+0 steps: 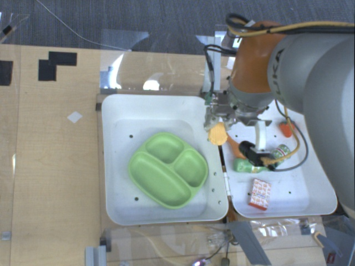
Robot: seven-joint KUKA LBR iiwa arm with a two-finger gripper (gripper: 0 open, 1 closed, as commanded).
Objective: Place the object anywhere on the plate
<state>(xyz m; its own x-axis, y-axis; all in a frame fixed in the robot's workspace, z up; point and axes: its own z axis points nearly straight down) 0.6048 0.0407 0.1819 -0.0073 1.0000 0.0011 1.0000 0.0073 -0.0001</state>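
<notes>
A small yellow-orange object [218,134] hangs pinched in the gripper [217,127], right over the seam between the two bins. The green divided plate [168,169] sits mid-floor in the left bin [119,204]. In the right bin [310,198]: a red-and-white packet [259,194] near the front edge.

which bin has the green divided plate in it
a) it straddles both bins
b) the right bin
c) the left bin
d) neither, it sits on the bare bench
c) The green divided plate lies flat on the floor of the left bin, while the right bin holds smaller items such as a red and white packet.
</notes>
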